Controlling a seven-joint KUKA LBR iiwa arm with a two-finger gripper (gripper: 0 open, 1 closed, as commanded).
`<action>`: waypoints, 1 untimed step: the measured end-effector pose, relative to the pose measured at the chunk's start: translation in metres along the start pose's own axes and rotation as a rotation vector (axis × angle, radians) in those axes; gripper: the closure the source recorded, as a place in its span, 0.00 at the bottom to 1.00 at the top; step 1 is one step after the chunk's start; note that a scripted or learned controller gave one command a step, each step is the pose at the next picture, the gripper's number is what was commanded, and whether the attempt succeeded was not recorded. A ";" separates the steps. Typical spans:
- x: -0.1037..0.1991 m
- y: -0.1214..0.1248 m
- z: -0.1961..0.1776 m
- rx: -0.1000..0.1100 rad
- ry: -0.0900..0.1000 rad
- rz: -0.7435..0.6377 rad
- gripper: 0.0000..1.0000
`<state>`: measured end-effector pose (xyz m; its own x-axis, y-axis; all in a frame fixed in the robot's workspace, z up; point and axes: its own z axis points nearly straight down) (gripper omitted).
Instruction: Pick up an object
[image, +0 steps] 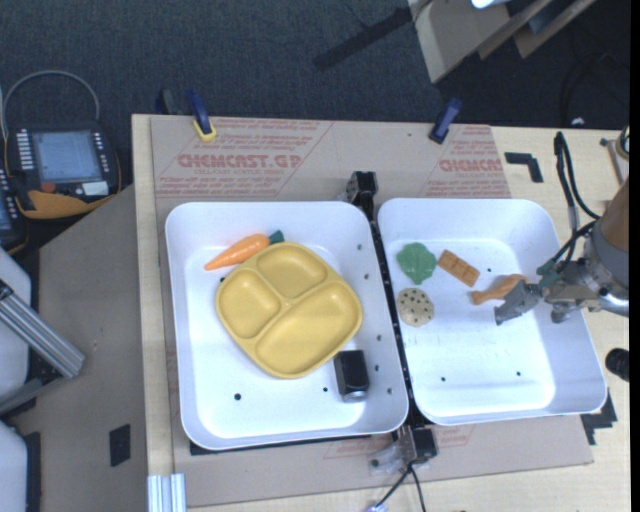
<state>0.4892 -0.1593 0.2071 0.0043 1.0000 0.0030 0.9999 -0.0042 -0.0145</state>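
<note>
In the right bin (480, 385) lie a green leafy piece (416, 262), a small orange-brown waffle block (459, 268), a speckled round cookie (414, 306) and a tan-orange stick-shaped piece (496, 290). My gripper (536, 308) reaches in from the right, low over the right side of this bin. It is open, with nothing between its fingers. Its left finger (510, 310) sits just below and right of the tan-orange piece, close to it or touching it.
The left bin (200, 400) holds a yellow divided plate (289, 310), a toy carrot (236, 251) at the plate's upper left and a small black block (351, 373) at its lower right. A raised divider (385, 300) runs between the bins. Cables hang at the far right.
</note>
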 end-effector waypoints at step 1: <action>0.001 0.003 -0.007 -0.014 -0.003 -0.004 0.00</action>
<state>0.4923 -0.1587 0.2139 -0.0002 1.0000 0.0000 1.0000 0.0002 -0.0005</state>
